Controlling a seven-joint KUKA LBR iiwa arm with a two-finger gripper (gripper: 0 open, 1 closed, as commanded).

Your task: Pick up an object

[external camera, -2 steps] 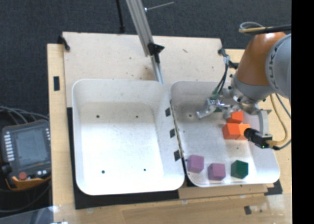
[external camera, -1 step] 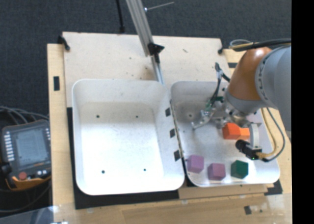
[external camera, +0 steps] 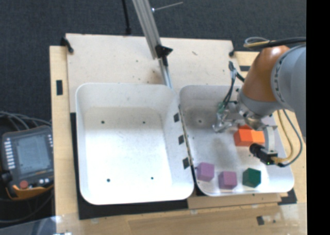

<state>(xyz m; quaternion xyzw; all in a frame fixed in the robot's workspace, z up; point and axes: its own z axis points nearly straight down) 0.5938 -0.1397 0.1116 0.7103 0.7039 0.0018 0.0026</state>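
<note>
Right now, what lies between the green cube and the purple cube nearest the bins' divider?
In the camera view, a second purple cube sits between the green cube and the divider-side purple cube.

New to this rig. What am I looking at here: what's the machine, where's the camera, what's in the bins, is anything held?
One fixed camera looks down at a slant on a bench. The machine is a grey robot arm with an orange band, reaching in from the right. Its gripper hangs over the right bin. That bin holds an orange block beside the gripper, two purple cubes and a green cube near the front edge. The left bin sits alongside. Nothing is visibly held.
</note>
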